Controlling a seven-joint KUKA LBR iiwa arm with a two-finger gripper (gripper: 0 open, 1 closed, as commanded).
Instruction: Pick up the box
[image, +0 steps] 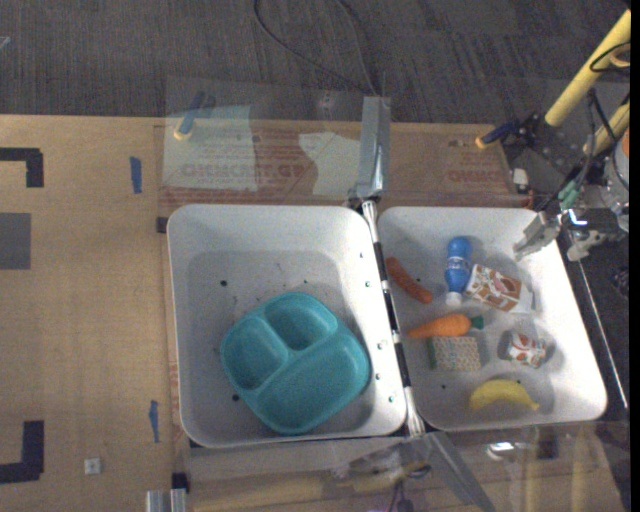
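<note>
Down at the bottom edge of the frame, the right-hand bin (590, 395) carries a yellow banana (502, 397) closest to its lower rim. Just above that, a small square green-and-speckled packet (456, 354) lies flat, and to its right a small red-and-white can (524, 348) is tipped on its side. In the left-hand bin (190, 300) a teal divided plate (295, 360) fills the lower middle, with bare white floor above and to its left.

Moving up the right bin: an orange carrot (440, 327) lies roughly crosswise, green tip toward the right. Then the box (494, 288), red and white, in the upper middle of the right bin. Its long axis runs from upper left down to lower right at a slight slant, and its left end sits just beside the blue-capped bottle (458, 266), which stands nearly vertical in the picture. A reddish sausage (409, 281) lies slanted near the divider. Open floor shows to the right of the box, out to the bin wall.

Farthest up, at the right bin's upper right corner, the gripper (532, 238) hangs over the rim, well apart from the box. Its jaws are too small and blurred to tell apart from together.
</note>
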